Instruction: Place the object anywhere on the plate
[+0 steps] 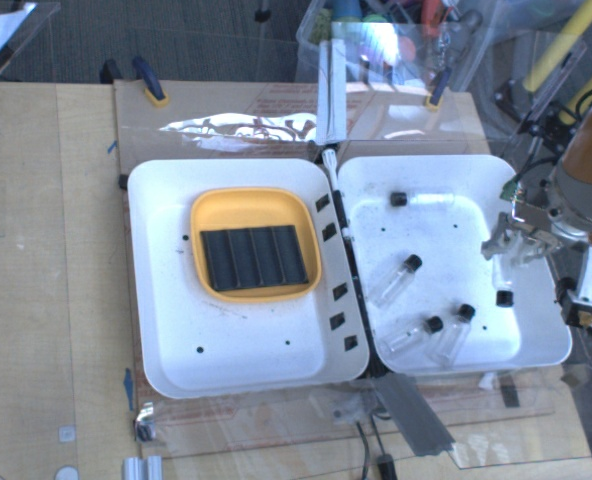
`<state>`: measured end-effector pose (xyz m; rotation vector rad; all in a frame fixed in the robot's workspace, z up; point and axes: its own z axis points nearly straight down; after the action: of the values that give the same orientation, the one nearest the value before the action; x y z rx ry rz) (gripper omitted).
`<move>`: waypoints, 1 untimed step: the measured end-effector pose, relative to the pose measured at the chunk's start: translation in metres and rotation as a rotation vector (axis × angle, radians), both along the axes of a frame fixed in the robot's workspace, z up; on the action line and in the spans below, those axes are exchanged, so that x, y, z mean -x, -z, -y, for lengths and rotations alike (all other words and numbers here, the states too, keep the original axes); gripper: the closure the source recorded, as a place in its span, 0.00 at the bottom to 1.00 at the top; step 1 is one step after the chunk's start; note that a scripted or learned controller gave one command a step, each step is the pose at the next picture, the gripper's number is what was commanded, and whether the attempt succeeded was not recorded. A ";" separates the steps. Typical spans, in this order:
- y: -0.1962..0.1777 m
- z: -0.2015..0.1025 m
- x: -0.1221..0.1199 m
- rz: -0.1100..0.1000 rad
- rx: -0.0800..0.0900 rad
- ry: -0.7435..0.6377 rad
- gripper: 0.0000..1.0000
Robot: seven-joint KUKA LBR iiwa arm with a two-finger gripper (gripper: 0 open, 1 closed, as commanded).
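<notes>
The two bins are white with small black specks, and a row of black squares runs down the divider between them. In the left bin sits a yellow-orange plate bearing a dark grey ribbed block, and at 3 o'clock of it, in the right bin, lie clear vials with black caps. The table is pale tan wood, a crumpled silver foil strip lies at 12 o'clock of the plate, and blue clamps with yellow tips sit on the table's far edge.
</notes>
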<state>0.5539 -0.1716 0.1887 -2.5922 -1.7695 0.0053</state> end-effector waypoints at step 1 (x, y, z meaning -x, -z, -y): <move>-0.057 -0.016 0.023 0.006 0.002 -0.207 1.00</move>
<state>0.5310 -0.1552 0.2453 -2.3994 -2.0316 0.0000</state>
